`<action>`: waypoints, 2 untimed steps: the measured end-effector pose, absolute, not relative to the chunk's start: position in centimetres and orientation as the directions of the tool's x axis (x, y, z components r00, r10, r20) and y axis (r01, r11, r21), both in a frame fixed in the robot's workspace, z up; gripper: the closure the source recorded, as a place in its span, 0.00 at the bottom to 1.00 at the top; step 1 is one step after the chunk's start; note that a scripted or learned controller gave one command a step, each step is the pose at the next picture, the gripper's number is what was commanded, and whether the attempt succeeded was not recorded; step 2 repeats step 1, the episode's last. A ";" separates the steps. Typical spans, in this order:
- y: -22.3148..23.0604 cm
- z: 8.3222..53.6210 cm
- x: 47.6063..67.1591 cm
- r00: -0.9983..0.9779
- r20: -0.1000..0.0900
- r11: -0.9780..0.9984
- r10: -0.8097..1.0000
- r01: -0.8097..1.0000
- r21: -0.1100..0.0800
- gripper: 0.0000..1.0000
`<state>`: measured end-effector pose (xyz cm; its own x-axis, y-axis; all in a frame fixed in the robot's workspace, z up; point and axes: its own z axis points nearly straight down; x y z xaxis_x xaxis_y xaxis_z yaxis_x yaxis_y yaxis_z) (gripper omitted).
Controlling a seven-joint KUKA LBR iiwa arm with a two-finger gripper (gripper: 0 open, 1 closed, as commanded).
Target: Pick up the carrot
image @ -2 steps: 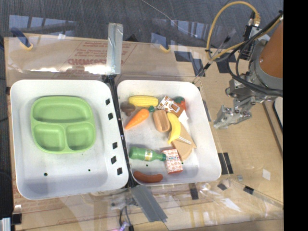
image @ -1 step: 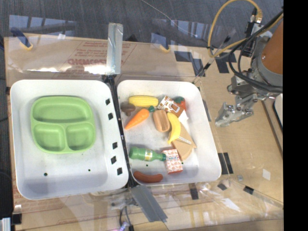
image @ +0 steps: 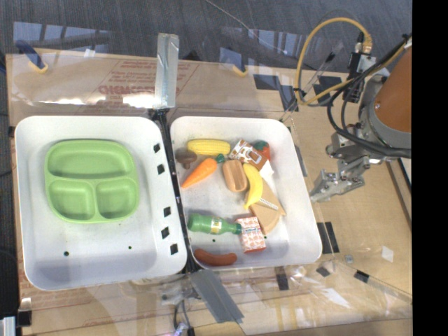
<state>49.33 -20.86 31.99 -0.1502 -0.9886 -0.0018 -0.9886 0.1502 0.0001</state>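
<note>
Bins, left to right. At left of frame sits the left bin (image: 28, 208), which bears a green divided plate (image: 91, 179) and nothing I am asked to touch. At centre sits the right bin (image: 302, 208), crowded with toy food. The carrot (image: 199, 172) lies in its upper left part, close to the wall shared with the other bin, tilted so that its green top points up and right and its orange tip points down and left. A brown mushroom-like piece (image: 186, 157) is just beside it above, a corn cob (image: 208, 147) lies above that, and a bread-coloured piece (image: 234, 176) sits just to its right near the green top. Lower in the bin lie a green bottle (image: 210, 224) and a sausage (image: 215, 258), well apart from the carrot.

I judge the carrot to be light, stiff moulded plastic, smooth and somewhat slippery, and not fragile. Because it tapers, I would close across the thick orange body near the middle, fingers set across its long axis, where the bin floor on both sides looks bare.

At right of frame my gripper (image: 336, 182) hangs outside the bins, above the bench, grasping nothing; whether it is spread or closed I cannot tell.
</note>
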 end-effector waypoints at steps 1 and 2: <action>-20.6 33.1 49.6 -0.143 -0.002 0.143 -0.990 -0.990 -0.004 1.00; -20.6 33.1 49.6 -0.143 -0.002 0.143 -0.990 -0.990 -0.004 1.00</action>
